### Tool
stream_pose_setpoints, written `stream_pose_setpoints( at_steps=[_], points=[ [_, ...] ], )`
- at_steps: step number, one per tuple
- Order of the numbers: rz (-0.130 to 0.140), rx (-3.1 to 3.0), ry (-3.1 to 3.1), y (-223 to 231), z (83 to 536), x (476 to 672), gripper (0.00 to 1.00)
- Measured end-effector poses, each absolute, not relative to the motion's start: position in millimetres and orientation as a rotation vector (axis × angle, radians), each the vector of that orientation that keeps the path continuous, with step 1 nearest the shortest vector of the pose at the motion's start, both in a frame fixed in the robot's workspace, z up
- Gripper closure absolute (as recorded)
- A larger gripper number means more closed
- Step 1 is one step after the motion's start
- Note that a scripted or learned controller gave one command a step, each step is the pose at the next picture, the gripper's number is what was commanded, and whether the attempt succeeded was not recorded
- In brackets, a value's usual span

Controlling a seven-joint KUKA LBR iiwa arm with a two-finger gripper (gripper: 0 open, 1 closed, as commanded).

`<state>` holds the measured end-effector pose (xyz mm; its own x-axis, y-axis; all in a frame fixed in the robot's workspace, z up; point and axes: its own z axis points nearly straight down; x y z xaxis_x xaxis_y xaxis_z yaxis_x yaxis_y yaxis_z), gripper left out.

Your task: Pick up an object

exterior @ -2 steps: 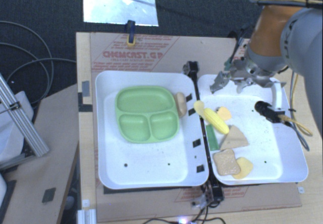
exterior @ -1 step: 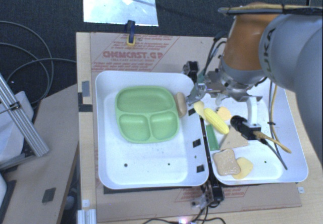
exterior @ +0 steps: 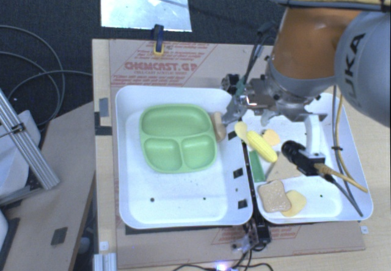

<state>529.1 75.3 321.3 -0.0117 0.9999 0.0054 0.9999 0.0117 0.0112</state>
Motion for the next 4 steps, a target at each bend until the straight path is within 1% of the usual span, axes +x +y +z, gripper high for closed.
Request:
stream_pose_setpoints(
  at_steps=[1, 2, 3, 4],
  points=[
    [0.030, 2.203, 2.227, 132.0, 467.8, 523.2, 0.00],
    [0.005, 2.207, 2.239, 217.2, 452.5, 484.4, 0.00],
    [0.008, 2.208, 2.232, 211.7, 464.3, 487.2, 1.00],
    [-0.013, 2.228, 2.217, 170.2, 359.8, 550.0, 1.00]
  ],
)
